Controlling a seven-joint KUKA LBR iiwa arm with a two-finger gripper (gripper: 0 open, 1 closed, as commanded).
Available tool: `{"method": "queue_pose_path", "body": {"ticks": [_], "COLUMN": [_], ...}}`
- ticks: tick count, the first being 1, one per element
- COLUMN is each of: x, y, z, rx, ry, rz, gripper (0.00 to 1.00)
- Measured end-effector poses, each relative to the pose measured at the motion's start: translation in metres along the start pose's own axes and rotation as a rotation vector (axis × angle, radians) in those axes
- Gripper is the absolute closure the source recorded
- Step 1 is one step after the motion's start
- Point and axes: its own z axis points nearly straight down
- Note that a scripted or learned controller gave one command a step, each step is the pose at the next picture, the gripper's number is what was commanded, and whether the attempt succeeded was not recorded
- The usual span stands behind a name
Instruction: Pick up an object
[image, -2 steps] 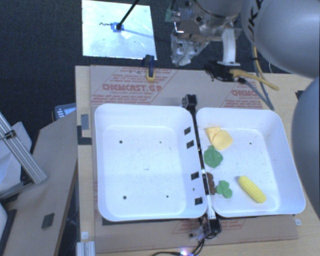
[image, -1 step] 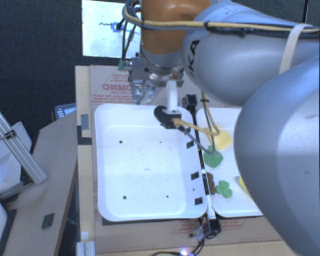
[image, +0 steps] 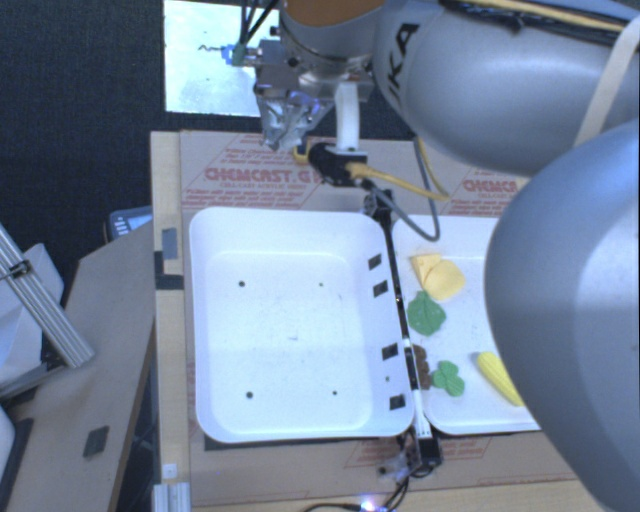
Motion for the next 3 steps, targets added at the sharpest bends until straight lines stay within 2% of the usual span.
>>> {"method": "queue_pose_path", "body": {"ticks": [1, 2, 3], "x": [-0.010, -0.001, -0.003], "y": [-0.035, -0.011, -0.023], "z": [0.167, 0.033, 0.211], "rx": [0.026, -0.007, 0.023], "ry": [-0.008, 0.002, -0.008], "rz": [0.006, 0.002, 0.006], "gripper": [1.00, 1.00, 1.00]}}
